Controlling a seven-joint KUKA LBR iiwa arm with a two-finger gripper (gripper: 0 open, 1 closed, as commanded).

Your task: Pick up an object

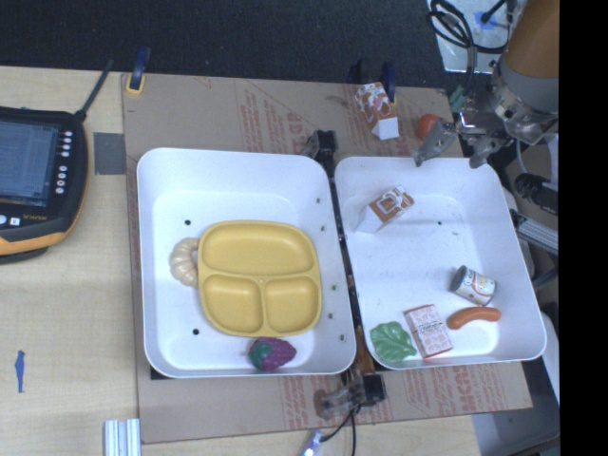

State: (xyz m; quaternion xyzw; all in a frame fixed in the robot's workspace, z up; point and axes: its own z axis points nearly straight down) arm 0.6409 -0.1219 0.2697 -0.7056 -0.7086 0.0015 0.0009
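Gripper hangs over the far rim of the right bin, near its far-right corner. Fingers look spread, one toward the bin's middle, one toward the arm, nothing between them. Reads as a staging pose above the bin before a descent, not a grasp.

Right bin contents, any could be the pick target:
- small brown-and-white carton, far-left part of the bin, closest to the gripper, standing apart from everything else, so probably the easiest grab
- small can on its side, near the right wall
- sausage just beside the can, toward the near edge
- red-and-white packet and green leaf at the near edge, touching or overlapping; cluttered, so riskier

Left bin: yellow divided tray takes up the middle, compartments bare. Pale knobbly item is wedged against the tray's left edge, purple-red fruit sits at its near edge.

Outside the bins, on the cardboard beyond the right bin's far rim: another small carton and a red object.
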